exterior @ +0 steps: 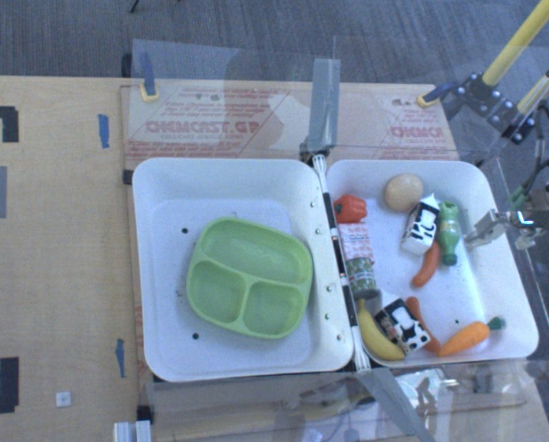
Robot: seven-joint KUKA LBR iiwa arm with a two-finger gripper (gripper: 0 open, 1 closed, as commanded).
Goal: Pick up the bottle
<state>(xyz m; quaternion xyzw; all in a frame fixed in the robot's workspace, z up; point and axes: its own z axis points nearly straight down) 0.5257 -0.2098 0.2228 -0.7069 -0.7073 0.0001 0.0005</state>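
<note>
A small green bottle (pixel 449 233) lies in the right bin (pixel 509 293), near its upper right, beside a black-and-white carton (pixel 421 225). A second, clear bottle with a pale red label (pixel 356 261) lies lengthwise along the right bin's left wall, its dark end pointing toward the front. Nothing is touching either bottle.
The right bin also holds a red pepper (pixel 350 208), a beige round thing (pixel 402 191), a small carrot (pixel 426 265), a banana (pixel 376 334), a second cow-patterned carton (pixel 405 324) and a larger carrot (pixel 466 337). A green divided plate (pixel 249 277) sits in the left bin (pixel 164 210).
</note>
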